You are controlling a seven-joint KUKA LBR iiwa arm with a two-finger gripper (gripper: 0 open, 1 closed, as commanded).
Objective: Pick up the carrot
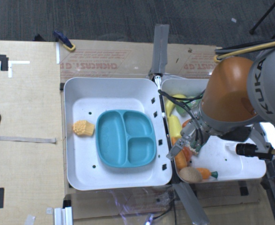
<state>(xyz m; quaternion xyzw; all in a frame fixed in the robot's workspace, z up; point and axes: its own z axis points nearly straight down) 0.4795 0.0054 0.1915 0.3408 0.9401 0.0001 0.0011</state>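
pincer point(183, 150) down touching carrot point(180, 160), right bin point(231, 168)

Carrot point(180, 160): orange, stubby, partly hidden under the arm.
Pose: laid flat, roughly upright in the view.
Place: right bin point(231, 170), near its left wall, beside a brown potato point(190, 174).

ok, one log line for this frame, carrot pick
task: pick carrot | gripper: low in right bin, over orange pieces by left wall | carrot: lying at bin's near edge, beside potato | grasp: not confirmed
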